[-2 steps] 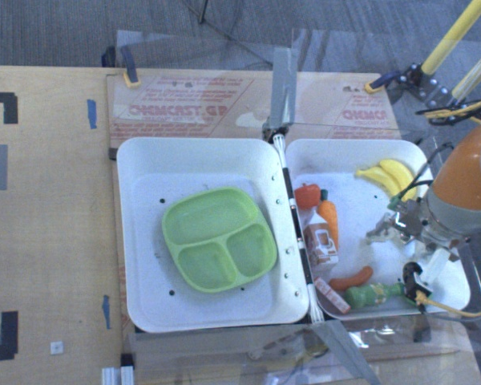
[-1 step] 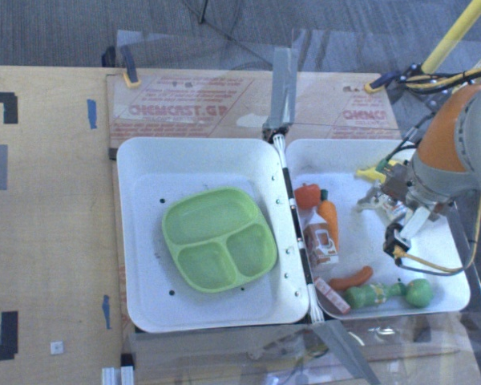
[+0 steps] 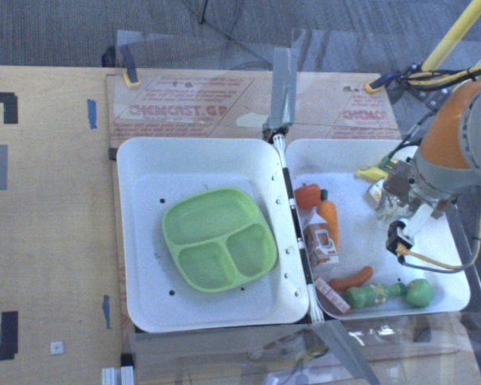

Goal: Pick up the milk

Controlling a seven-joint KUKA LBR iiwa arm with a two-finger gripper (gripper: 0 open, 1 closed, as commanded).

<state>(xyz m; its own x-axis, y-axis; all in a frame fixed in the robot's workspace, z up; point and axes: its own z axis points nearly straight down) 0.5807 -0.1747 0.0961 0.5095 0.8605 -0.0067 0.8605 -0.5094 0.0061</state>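
The milk (image 3: 321, 244) is a small brown and white carton lying in the right bin (image 3: 457, 291), close to its left wall. Just above it are an orange carrot (image 3: 329, 213) and a red tomato (image 3: 307, 195). My gripper (image 3: 385, 203) hangs over the right half of the same bin, to the right of the milk and apart from it, with bare white floor between them. Nothing shows in its grasp. The grey arm with its orange band (image 3: 457, 135) comes in from the right edge.
A green divided plate (image 3: 219, 238) lies in the left bin (image 3: 136, 215). Along the right bin's front lie a red sausage (image 3: 353, 277), a green bottle (image 3: 374, 294), a green ball (image 3: 418, 293) and a pink item (image 3: 330, 296). A yellow item (image 3: 374, 172) sits behind the gripper.
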